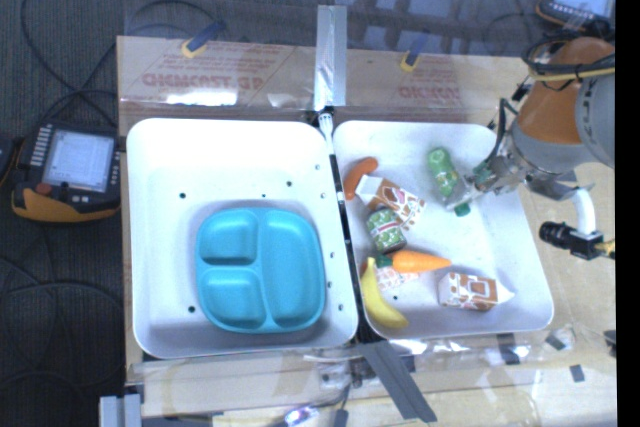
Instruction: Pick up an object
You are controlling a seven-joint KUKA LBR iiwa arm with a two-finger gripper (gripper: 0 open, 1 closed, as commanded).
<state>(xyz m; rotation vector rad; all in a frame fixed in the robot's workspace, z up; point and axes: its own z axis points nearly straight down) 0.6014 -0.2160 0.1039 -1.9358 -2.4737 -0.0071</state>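
Observation:
My gripper [481, 178] hangs low over the right bin [520, 245], near its right wall. Just left of it lies a small green bottle [441, 169], close to the gripper tip; I cannot tell whether they touch. Further left in the same bin are an orange sausage-shaped piece [358, 171], a patterned carton [399, 203] and a green can [386, 229]. Toward the front lie a carrot [421, 261], a yellow banana [378, 297] and a second carton [470, 290].
The left bin [160, 165] holds a blue divided plate [262, 267]. A ridge where the two bins meet [340, 215] runs down the middle. Handheld control pendants sit off the bench at the left [68, 170] and top right [578, 0].

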